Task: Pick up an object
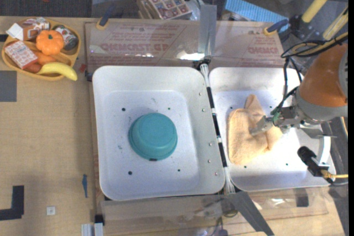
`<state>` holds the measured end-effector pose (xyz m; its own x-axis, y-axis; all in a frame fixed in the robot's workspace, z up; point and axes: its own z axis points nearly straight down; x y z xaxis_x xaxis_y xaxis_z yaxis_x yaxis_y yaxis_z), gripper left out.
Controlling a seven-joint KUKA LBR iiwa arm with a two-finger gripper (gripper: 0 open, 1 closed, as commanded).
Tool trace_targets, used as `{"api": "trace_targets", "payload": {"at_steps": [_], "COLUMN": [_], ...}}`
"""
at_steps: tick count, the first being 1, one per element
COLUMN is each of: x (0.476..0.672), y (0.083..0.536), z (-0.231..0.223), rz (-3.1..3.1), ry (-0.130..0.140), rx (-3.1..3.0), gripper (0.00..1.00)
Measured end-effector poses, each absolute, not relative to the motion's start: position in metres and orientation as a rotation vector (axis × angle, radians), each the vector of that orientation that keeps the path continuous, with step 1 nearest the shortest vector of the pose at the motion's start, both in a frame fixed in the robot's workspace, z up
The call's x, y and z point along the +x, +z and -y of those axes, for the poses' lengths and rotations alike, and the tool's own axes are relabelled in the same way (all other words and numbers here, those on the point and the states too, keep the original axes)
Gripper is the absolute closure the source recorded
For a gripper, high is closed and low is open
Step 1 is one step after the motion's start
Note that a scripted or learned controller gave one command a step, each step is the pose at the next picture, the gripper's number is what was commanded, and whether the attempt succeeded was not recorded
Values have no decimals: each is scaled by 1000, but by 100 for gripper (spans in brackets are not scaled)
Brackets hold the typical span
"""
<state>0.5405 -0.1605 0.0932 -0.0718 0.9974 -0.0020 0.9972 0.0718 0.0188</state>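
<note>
A tan cloth [246, 135] lies crumpled in the right bin [287, 174], left of its middle. My gripper [261, 126] reaches in from the right and sits low on the cloth's right part, touching or just over it. An upturned teal bowl [154, 136] rests in the middle of the left bin [110, 96], well away from the gripper.
The grey arm with its orange band [326, 85] hangs over the right bin's right edge, with cables around it. A dish of toy fruit [41, 50] sits on the bench at the far left. Boxes and clutter lie behind the bins.
</note>
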Motion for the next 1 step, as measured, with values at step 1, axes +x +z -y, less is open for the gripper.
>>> {"api": "trace_targets", "payload": {"at_steps": [1], "x": [541], "y": [105], "z": [162], "rz": [-2282], "ry": [25], "rx": [2133], "gripper": [100]}}
